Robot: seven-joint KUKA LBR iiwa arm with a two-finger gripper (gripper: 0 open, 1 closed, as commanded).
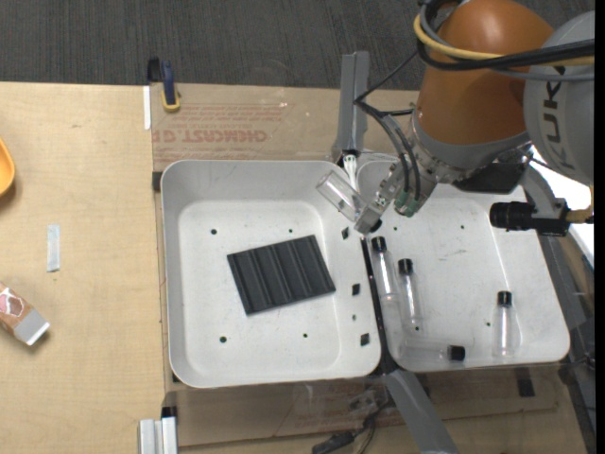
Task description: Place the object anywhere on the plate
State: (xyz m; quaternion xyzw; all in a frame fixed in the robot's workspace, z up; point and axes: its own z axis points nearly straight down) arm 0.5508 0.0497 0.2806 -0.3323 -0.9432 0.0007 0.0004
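Dark ribbed plate (282, 273) in left bin (180, 253), long axis tilted up-right

A light wooden counter (85, 197) is filling the left and middle of the view, and dark grey carpet (236, 17) is running along the top beyond its far edge. A brown cardboard sheet (236, 132) with mirrored red lettering is lying near the counter's far edge. A blue-and-yellow clamp (167, 88) is gripping that far edge. Even, soft light is falling across everything, casting only faint shadows.
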